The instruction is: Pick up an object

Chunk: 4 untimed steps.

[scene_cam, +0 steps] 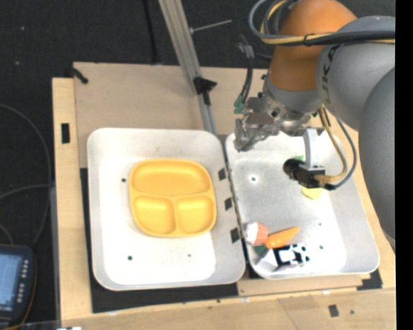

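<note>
Two shallow white bins sit side by side on the tan surface (144,102). The left bin (110,253) holds a yellow divided plate (172,196) with three compartments, lying flat near the bin's middle. The right bin (344,239) has a small cluster of things in its near corner, close to the wall shared with the left bin: a carrot (281,237), orange and lying on its side, a small white and orange piece (255,233) just beside the carrot's end, and a white block with black markings (290,256) touching or nearly touching the carrot from the near side; a bit of green shows at its edge. Further back in the same bin, a small yellow thing (312,192) lies partly hidden under a black fitting and cables hanging from the arm. The grey arm (358,67) with its orange band reaches in from the right, and the tool (248,137) hangs over the far corner of the right bin, next to the dividing wall, well apart from the carrot cluster. Nothing can be seen in its grasp, and from this angle I cannot tell how far it is open. A slanted metal pole (186,50) rises behind the bins.
</note>
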Each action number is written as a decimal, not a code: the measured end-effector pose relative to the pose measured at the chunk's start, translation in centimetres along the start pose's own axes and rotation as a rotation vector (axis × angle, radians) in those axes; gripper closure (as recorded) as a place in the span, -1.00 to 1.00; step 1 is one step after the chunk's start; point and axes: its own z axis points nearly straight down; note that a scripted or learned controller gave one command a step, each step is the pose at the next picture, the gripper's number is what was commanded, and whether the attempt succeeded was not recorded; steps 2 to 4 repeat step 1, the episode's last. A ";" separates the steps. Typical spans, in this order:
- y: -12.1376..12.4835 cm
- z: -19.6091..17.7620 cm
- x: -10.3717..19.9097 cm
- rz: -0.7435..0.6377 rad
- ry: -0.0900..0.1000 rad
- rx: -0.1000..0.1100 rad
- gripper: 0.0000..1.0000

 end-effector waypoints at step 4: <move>2.4 -0.2 4.7 0.001 0.000 0.000 1.00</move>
